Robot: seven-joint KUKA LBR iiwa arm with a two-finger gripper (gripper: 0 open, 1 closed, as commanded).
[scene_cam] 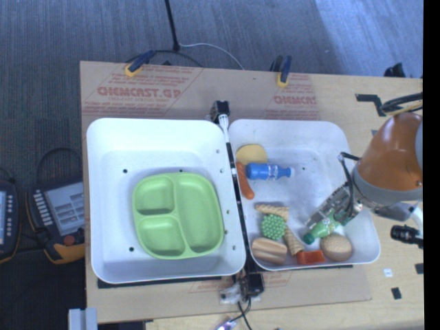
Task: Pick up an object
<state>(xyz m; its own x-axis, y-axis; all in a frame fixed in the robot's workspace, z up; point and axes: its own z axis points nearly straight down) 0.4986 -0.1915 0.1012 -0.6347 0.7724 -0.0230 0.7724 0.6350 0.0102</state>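
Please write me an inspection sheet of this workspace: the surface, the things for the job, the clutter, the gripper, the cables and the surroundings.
Surface: brown board bearing two white bins, left bin and right bin, side by side.
Job's things: in the right bin, a blue bottle, an orange carrot, a green toy corn, a bun, a green-capped item.
Clutter: green divided plate in the left bin.
Gripper: gripper low in the right bin, by the green-capped item; grasp cannot be judged.
Cables: black cable behind the board.
Surroundings: grey carpet; handheld controller at left.

Bench (330, 98) with two white bins (110, 150)
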